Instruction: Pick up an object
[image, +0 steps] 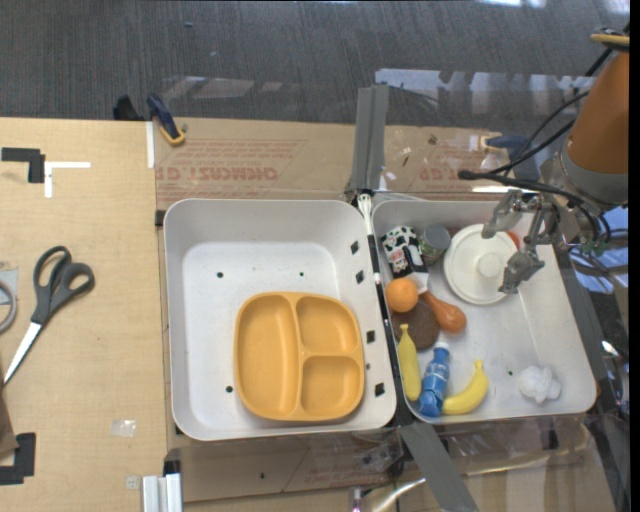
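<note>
I am holding the gripper over the white dish near the right bin's far edge, fingers spread and gripping nothing. The dish is looking light, rigid, glossy, probably slippery; I am judging its rim the best hold.

Even, bright overhead light, no hard shadows. White bins run close to overexposed; soft shading along the inner walls only. Tray casts a faint shadow under its edge. Mild glare on the clear sheet over the cardboard at the top. Focus decent in the centre, slightly soft overall, low resolution. Top strip of the floor is dark. Slight barrel bend at the edges.
</note>
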